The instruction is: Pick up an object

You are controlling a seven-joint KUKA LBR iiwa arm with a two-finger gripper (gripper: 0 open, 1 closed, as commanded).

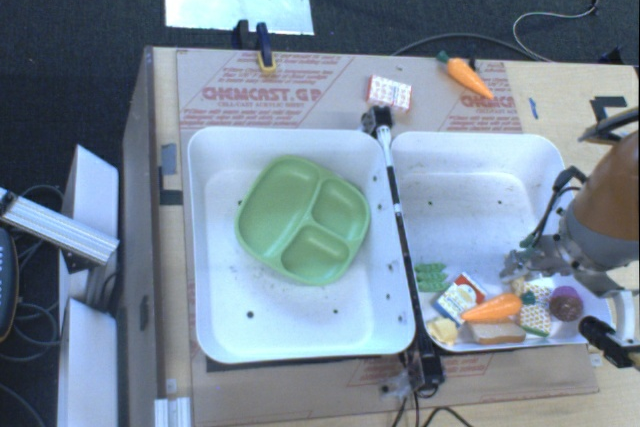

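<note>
Objects for picking: a small heap of toy food in the right bin, gathered in its near corner. Counted there: one orange carrot, one green pea pod, one small printed carton, one slice of bread, one purple round piece; further bits beside them are too small to name.

Left bin, touching the right bin along the shared rim: one green divided plate.

Counter, behind the right bin: one second carrot, one small patterned block.

Arm: one, its pincer low over the heap's far edge; whether the pincer is spread or pressed together cannot be told.

Progress, as judged: nothing is seen lifted; every piece lies in the bin. Grasp and lift remain.
</note>
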